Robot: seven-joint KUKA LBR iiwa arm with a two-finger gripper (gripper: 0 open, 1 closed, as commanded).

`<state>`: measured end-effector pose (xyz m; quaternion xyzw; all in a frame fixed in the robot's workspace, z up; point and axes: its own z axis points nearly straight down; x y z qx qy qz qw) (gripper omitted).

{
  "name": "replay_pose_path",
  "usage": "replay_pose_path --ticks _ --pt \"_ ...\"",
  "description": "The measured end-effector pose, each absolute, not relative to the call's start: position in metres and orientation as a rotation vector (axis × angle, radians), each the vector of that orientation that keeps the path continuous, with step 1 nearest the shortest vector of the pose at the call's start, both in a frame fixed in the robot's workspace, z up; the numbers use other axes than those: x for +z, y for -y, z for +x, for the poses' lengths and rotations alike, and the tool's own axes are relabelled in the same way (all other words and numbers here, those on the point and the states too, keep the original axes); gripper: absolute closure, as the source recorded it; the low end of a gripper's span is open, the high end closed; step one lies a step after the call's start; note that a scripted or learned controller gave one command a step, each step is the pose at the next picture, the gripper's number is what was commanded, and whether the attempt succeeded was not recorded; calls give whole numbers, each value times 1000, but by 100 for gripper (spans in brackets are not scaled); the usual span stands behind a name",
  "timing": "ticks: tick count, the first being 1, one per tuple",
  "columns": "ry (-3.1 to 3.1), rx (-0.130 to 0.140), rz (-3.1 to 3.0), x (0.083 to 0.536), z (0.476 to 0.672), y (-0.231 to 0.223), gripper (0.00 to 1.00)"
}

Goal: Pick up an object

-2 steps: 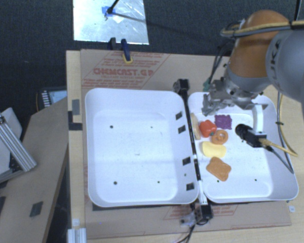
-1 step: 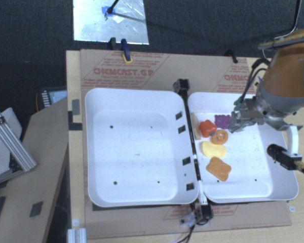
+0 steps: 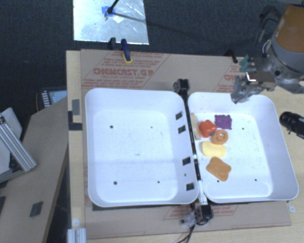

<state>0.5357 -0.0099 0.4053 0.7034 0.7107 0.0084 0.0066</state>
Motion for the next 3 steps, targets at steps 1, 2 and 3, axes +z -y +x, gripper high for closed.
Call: replay_pose_path --ticks 1,2,3 --pt "-2227 28 2200 545 494 -51 100" --pt "-2236 -7 2213 444 496 -116 100" --pt "-2230 19 2208 539 486 -165 100"
